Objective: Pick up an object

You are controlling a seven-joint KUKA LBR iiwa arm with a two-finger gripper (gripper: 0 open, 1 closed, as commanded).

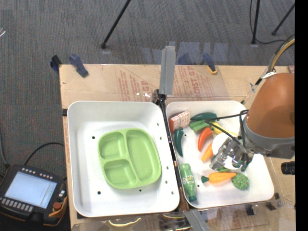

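Note:
The right bin (219,200) holds several toy foods: a red-and-white box (180,120), green peppers (202,116), a dark green cucumber (179,141), an orange-red pepper (204,137), a green bottle (188,181), a carrot (221,177) and a broccoli piece (241,181). My gripper (230,159) hangs low over the right half of this bin, just above the carrot and beside a white round object (221,141). The wrist hardware covers the fingers. The left bin (82,177) holds a green divided plate (129,157).
The arm's orange band and grey wrist (269,114) cover the right bin's far right side. A grey upright post (167,73) stands behind the seam between the bins. A teach pendant (31,191) lies on the floor at lower left.

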